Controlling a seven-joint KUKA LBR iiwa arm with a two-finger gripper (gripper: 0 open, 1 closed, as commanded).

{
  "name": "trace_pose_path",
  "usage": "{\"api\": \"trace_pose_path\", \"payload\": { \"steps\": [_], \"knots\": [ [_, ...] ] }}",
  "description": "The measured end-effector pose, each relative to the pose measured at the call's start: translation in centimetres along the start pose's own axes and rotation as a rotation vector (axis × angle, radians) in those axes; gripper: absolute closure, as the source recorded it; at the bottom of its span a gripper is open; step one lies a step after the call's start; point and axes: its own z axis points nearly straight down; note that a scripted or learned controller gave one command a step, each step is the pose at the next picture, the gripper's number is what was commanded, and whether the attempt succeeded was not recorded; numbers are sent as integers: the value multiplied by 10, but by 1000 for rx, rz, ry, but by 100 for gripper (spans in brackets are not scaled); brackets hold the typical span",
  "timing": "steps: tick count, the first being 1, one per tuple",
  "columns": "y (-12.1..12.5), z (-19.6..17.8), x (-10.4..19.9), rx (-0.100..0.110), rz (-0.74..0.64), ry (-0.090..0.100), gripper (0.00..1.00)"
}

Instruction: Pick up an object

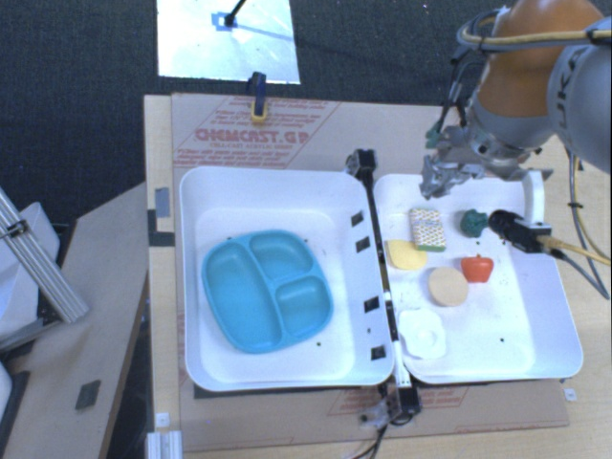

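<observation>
A blue tray (268,290) sits in the left bin (206,208); mid-frame in the right bin (550,342), a sponge (427,228) lies just below-left of the gripper (435,182), w/ other bits nearby. Gripper carries nothing; can't tell how wide its jaws stand. Best approach, prob.: drop straight down, centred on the sponge, clear of the bin wall.

The bench (158,285) has a brown cardboard sheet (258,132) lying on it. Two white bins sit on the cardboard. The left bin (196,218) touches the right bin (545,333) along one side. A yellow clamp (258,98) sits behind the left bin.
</observation>
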Motion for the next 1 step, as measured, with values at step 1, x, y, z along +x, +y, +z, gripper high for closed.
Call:
{"api": "trace_pose_path", "payload": {
  "steps": [1],
  "knots": [
    [6,4,47,0,0,0,100]
  ]
}}
